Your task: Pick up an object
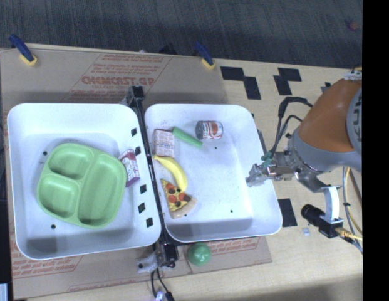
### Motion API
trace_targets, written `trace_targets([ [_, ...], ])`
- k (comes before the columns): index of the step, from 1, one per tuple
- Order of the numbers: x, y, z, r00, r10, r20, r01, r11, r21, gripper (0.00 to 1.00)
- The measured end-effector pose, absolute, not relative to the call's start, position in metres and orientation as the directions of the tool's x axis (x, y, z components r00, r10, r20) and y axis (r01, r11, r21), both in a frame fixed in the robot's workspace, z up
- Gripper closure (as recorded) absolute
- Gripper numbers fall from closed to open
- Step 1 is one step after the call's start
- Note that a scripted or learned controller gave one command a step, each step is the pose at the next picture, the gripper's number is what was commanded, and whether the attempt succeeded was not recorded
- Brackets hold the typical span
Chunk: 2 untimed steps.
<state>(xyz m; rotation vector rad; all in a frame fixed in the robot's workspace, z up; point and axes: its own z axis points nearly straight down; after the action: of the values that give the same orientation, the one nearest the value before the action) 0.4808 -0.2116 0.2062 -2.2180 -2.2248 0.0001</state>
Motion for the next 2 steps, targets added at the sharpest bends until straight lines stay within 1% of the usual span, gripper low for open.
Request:
trace_targets([
  [1, 0.477, -0.212, 0.210, -0.005, 1.000, -0.001, 1.000, 0.005, 0.000, 1.00],
  [2, 0.477, -0.180, 0.213, -0.008, 1.000, 0.001, 1.000, 0.008, -0.002, 1.00],
])
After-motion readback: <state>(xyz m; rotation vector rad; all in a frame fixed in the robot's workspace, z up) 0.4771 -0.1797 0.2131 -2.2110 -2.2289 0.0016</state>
